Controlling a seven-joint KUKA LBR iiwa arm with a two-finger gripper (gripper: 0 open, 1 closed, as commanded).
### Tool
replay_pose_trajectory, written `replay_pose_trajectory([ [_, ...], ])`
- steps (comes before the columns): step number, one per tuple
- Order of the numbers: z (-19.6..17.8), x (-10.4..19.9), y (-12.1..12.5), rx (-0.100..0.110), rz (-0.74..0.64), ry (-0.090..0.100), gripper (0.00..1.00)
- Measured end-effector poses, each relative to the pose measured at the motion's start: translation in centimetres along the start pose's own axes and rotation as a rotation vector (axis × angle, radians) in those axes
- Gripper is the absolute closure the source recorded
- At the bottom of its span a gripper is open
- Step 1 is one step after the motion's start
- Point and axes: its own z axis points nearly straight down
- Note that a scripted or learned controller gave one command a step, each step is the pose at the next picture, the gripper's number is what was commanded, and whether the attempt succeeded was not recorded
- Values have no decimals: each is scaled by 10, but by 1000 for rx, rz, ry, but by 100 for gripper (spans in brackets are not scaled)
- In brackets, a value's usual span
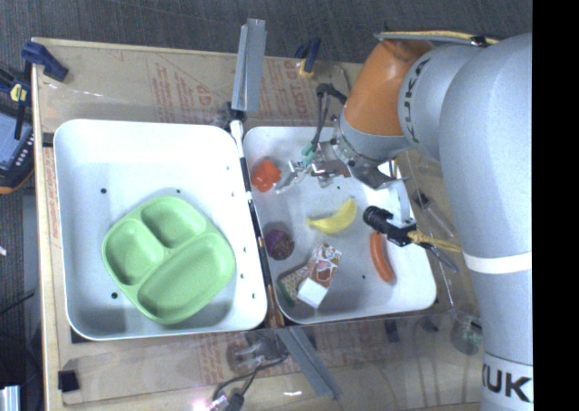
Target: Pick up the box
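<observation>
Gripper [306, 167] over the right bin's far edge; can't tell its spread, nothing visibly held.

Left bin [81, 142]: glossy green three-section plate [168, 258], near-centre. Right bin [416, 296]: round orange tomato [265, 174] by left wall, dark purple ball [278, 242], printed carton box [317, 275] at near edge, curved banana [334, 217], red sausage [382, 256].

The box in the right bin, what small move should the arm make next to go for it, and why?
Probably shift the gripper toward the near edge of the right bin, over the box. The gripper sits near the far wall beside the tomato, with the banana lying between it and the box.
</observation>
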Motion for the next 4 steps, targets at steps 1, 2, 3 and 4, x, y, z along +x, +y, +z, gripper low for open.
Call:
replay_pose_trajectory([
  [1, -51, -49, -44, 1, 141, -1, 0],
  [2, 47, 1, -57, 6, 167, 1, 0],
  [3, 45, -20, -1, 1, 44, 2, 0],
  [4, -49, -70, -31, 1, 0, 0, 0],
])
